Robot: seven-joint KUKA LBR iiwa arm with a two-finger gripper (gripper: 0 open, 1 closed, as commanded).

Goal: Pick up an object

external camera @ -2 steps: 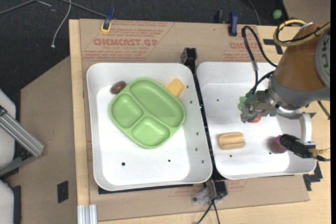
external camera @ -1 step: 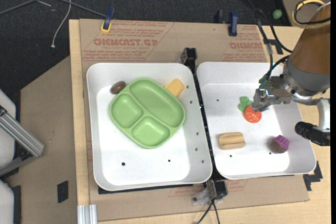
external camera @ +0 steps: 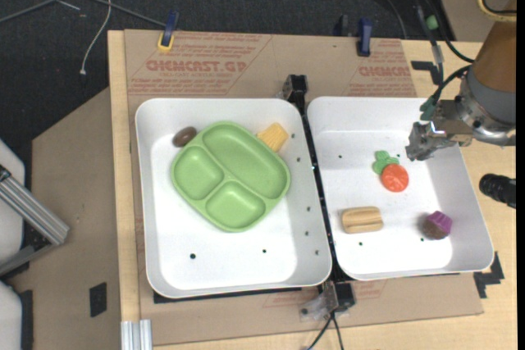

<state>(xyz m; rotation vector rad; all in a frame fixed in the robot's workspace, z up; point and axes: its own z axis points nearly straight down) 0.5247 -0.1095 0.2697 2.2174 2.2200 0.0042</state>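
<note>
Hovering beside the toy tomato (external camera: 393, 175), the claw (external camera: 417, 145) has an unreadable finger spread.

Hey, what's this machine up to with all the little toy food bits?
A robot arm reaches in over the right bin, its gripper hovering just above and right of a toy carrot. It holds nothing yet. A toy bun and a purple piece also lie in that bin. The left bin holds a green divided plate, with a brown piece and a yellow piece beside it.
</note>
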